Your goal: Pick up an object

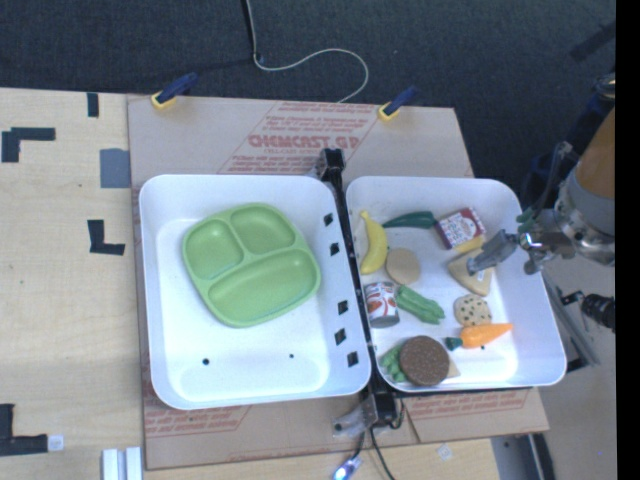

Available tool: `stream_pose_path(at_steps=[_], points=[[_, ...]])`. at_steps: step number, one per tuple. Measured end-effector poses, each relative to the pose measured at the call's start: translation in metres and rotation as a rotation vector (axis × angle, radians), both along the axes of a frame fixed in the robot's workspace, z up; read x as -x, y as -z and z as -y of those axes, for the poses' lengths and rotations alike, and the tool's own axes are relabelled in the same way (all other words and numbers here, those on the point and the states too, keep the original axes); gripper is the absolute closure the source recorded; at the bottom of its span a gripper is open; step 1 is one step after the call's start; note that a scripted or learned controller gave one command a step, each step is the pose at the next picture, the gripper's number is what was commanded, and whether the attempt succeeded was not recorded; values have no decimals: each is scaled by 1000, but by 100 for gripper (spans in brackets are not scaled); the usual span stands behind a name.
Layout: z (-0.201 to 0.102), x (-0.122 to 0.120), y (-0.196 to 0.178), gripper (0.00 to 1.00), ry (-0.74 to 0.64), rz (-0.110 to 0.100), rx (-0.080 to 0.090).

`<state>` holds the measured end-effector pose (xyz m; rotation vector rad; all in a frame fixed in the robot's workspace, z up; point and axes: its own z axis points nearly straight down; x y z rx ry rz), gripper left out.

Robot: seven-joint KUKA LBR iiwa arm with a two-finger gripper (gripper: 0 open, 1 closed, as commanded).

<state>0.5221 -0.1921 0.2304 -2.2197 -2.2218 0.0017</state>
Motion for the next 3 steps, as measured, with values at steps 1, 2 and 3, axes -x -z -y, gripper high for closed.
stream_pose_path(at_steps=[1, 2, 3], points=[[-39, 40, 119, 0, -1, -11, -6], [-122, 38, 43, 0, -7, 3, -2], [-118, 39, 37, 100, -2, -3, -1]])
